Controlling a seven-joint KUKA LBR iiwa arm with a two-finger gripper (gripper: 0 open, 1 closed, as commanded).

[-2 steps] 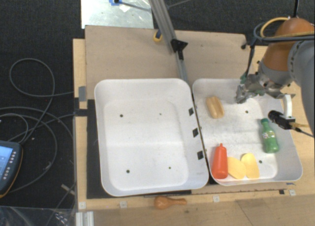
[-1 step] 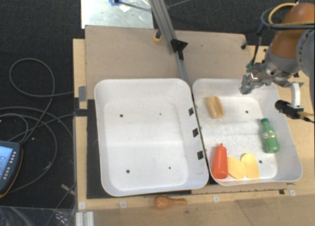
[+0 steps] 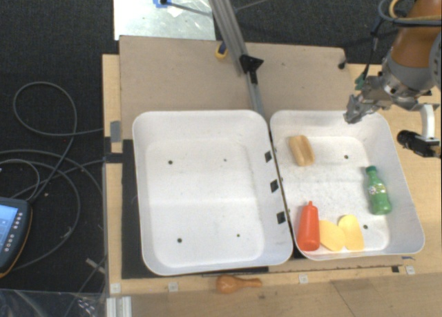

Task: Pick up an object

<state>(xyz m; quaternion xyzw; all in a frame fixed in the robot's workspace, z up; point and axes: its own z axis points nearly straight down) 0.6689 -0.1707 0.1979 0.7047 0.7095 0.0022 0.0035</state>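
Note:
The right bin [image 3: 400, 164] holds a tan bread roll [image 3: 301, 150] near its back left and a green bottle [image 3: 378, 190] lying by its right wall. A red bottle [image 3: 308, 226] and two yellow pieces [image 3: 342, 234] lie at its front. My gripper [image 3: 353, 114] hangs over the bin's back right corner, above and to the right of the bread roll. It is small in the view, with nothing visible in it.
The left bin [image 3: 148, 170] sits beside the right one. A slanted metal pole [image 3: 231, 25] crosses the back of the bench. A brown wooden piece [image 3: 237, 283] lies on the bench in front of the bins. Cables lie on the floor at left.

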